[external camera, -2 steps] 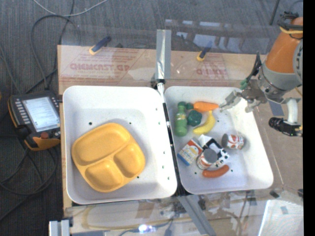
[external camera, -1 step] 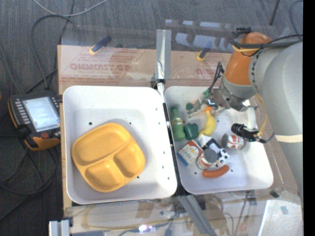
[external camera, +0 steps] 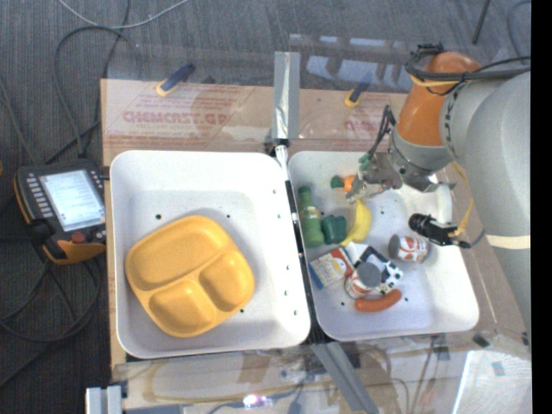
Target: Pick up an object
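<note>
Two shallow white bins sit side by side on the bench: the left bin (external camera: pixel 129 188) and the right bin (external camera: pixel 448 309). One grey arm (external camera: pixel 492 145) with an orange band reaches in from the right over the far end of the right bin.

The left bin holds one thing, a yellow divided tray (external camera: pixel 190 274) with three compartments, lying in the near left part of that bin.

The right bin holds a small heap of toys. Counted from largest to smallest: one yellow banana (external camera: pixel 360 222) near the bin's middle; one green bottle (external camera: pixel 307 214) lying along the left wall; one red sausage (external camera: pixel 378 301) at the near side; one blue and white packet (external camera: pixel 328 268) left of the sausage; one green block (external camera: pixel 334 228) between the bottle and the banana; one red and white round piece (external camera: pixel 409 247) to the right; one black and white piece (external camera: pixel 373 270) just far of the sausage; one small orange and green piece (external camera: pixel 341 181) at the far left.

The gripper (external camera: pixel 376 176) hangs over the far part of the right bin, just far of the banana's upper end and right of the small orange and green piece. Whether its jaws stand wide or narrow cannot be told from this view, and nothing is seen held in them.
</note>
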Robot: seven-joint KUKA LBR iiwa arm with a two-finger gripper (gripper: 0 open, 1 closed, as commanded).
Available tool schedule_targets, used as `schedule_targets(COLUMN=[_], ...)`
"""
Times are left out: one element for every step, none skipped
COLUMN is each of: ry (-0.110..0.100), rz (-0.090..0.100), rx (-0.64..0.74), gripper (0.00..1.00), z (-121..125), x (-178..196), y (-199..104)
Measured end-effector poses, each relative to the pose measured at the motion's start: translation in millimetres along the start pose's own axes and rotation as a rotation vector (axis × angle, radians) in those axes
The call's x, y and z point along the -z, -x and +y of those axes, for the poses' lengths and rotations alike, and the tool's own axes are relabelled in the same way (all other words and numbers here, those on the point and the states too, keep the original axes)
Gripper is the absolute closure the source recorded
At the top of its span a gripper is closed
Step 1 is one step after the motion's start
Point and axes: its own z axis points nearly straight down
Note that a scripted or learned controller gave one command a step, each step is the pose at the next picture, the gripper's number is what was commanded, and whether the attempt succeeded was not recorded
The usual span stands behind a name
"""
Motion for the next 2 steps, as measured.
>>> schedule_targets(ry=[-0.002,-0.002], rz=[-0.001,-0.001], rx=[0.001,0.001], gripper=[1.0,0.0], z=[-0.2,-0.1], x=[8.6,8.7], y=[-0.4,-0.4])
